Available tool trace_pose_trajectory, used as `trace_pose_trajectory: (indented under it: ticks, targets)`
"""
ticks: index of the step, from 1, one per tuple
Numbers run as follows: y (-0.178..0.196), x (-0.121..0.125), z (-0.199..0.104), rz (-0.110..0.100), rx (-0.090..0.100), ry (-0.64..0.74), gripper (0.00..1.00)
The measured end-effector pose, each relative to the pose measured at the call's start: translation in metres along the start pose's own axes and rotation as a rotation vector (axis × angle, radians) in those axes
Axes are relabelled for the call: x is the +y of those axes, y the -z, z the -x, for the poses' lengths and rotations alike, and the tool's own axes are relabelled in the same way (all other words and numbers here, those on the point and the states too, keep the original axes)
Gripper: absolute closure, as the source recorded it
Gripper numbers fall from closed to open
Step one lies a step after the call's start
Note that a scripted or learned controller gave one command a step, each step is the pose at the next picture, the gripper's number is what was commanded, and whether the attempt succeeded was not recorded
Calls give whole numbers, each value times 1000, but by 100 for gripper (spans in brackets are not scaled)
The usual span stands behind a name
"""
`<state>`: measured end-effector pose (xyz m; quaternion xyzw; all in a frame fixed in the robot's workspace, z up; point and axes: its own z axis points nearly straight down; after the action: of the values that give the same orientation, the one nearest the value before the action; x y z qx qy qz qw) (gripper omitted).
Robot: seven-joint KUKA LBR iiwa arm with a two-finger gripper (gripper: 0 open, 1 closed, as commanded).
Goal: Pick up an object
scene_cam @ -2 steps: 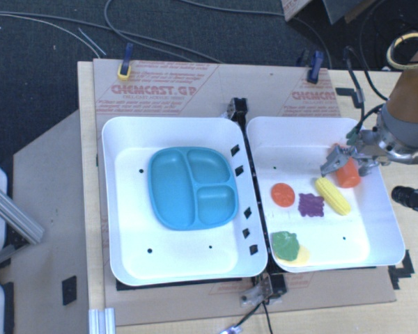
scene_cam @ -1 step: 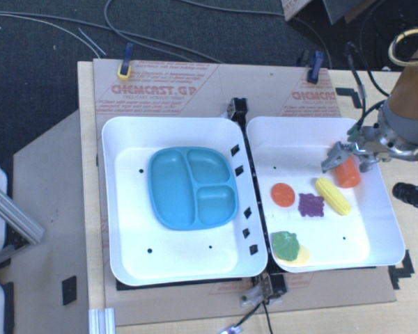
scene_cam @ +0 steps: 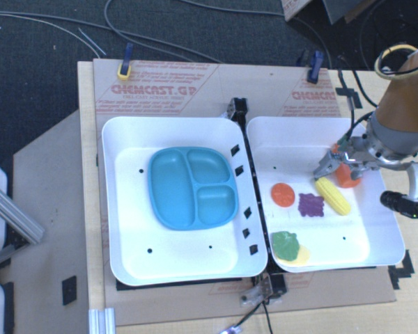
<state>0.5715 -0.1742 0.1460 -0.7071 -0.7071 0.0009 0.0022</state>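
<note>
Altogether two bins (scene_cam: 125,256), five toys (scene_cam: 311,204).

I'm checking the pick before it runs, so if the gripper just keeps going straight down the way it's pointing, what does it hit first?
Most likely the orange-red toy directly under the gripper, with the yellow corn just beside it. Depth is hard to judge from this slanted view, so it may already be touching.
</note>
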Motion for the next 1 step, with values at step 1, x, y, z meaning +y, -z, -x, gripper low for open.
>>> trace_pose_trajectory:
  ticks: [1]
  targets:
    - [-42,5,-2,-1,8,3,0]
